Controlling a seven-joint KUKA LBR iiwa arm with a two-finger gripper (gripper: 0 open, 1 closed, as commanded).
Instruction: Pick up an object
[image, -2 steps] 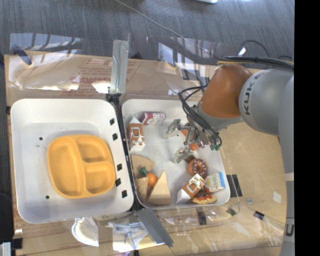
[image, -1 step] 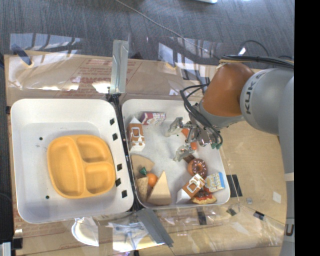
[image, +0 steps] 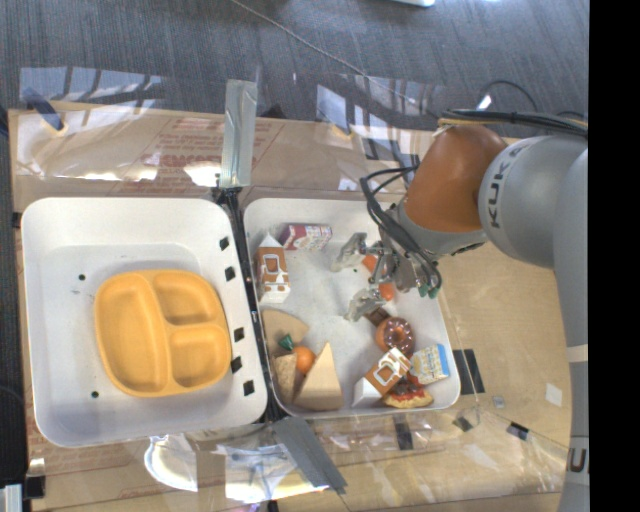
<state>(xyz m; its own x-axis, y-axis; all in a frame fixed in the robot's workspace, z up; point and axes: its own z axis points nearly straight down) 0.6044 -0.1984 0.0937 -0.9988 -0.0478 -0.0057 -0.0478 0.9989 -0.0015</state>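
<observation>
The hand (image: 358, 277) hangs spread open with nothing between its fingers over the middle of the right bin (image: 450, 345), just above the doughnut (image: 394, 333) by the bin's right wall, with a carton (image: 272, 272) by its left wall and a yellow tray (image: 160, 330) in the left bin (image: 50, 250).
</observation>
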